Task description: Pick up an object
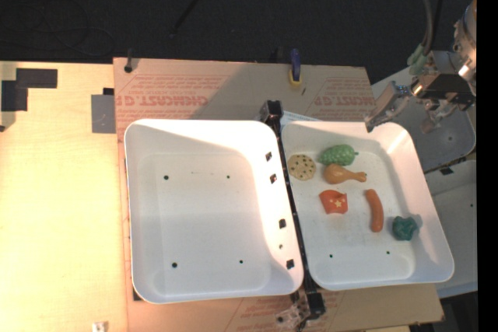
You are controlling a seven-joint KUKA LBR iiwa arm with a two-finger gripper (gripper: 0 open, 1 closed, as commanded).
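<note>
Claw [380, 119] hangs at the far right corner of the right bin [433, 245]; whether its jaws stand wide or narrow cannot be told, and nothing shows between them. Candidate objects lie below and left of it: leafy green toy [341, 155] nearest, cookie [301, 166], chicken drumstick [344, 175], red pepper piece [334, 202], sausage [375, 210], dark green lump [405, 227]. Best practice, judged: choose an isolated piece, centre above it, align jaws across its narrow side.

left bin [156, 167]: open floor | right bin [424, 260]: near half free, toys [342, 186] crowd far half
</note>
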